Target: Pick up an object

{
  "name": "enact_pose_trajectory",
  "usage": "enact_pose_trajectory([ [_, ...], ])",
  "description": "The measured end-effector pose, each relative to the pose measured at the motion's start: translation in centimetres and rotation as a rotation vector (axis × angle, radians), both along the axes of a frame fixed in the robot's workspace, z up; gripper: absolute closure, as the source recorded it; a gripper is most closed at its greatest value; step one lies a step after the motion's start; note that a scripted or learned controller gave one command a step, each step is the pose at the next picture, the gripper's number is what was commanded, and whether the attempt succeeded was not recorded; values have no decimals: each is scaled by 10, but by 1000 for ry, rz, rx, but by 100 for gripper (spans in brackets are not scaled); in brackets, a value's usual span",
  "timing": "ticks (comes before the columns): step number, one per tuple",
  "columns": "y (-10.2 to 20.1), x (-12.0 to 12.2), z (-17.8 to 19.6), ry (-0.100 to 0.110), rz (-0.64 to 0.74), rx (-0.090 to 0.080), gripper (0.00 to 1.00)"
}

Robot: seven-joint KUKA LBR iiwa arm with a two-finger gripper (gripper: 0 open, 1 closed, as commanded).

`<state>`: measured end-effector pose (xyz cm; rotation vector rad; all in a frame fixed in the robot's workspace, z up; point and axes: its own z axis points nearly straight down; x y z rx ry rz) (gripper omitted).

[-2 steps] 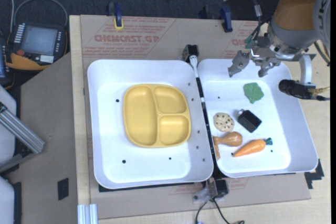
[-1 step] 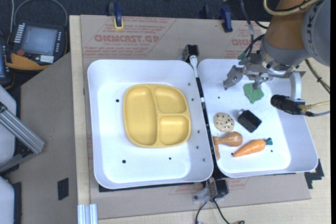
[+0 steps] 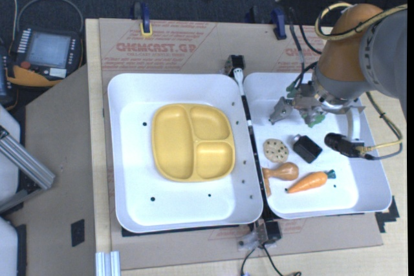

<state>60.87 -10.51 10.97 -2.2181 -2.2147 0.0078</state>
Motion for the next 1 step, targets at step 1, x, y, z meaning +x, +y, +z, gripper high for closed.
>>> enact_pose_trajectory([
  [1, 0, 2, 15, -9, 0, -2, 100],
])
